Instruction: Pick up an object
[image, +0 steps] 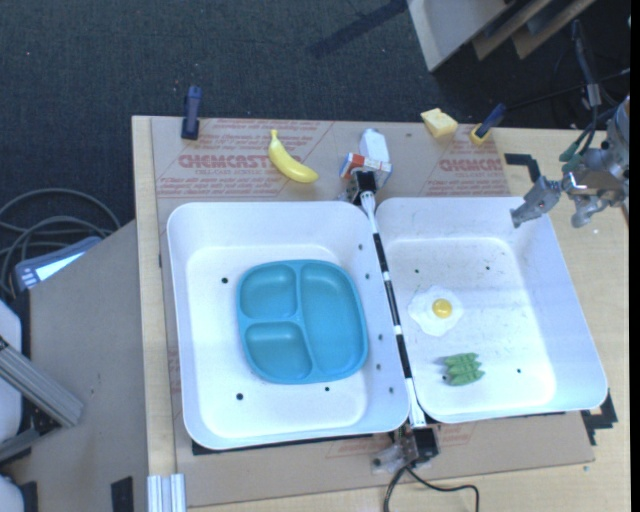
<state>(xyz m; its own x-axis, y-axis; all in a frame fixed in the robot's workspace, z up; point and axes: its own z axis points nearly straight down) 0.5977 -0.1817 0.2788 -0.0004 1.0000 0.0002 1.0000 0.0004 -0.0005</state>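
In the right bin (545, 300) lie a toy fried egg (437, 310) near the middle and a small green leafy piece (462, 369) nearer the front. The left bin (200, 250) holds a blue divided plate (300, 320). My gripper (556, 208) hovers over the right bin's far right corner, well away from the egg. Its two fingers are spread open and hold nothing.
On the bench behind the bins lie a yellow banana (290, 160), a small white carton (370, 155) and a yellow block (438, 122). A blue clamp (190, 110) and a blue clip (487, 122) sit at the bench's back edge. A black divider (385, 290) runs between the bins.
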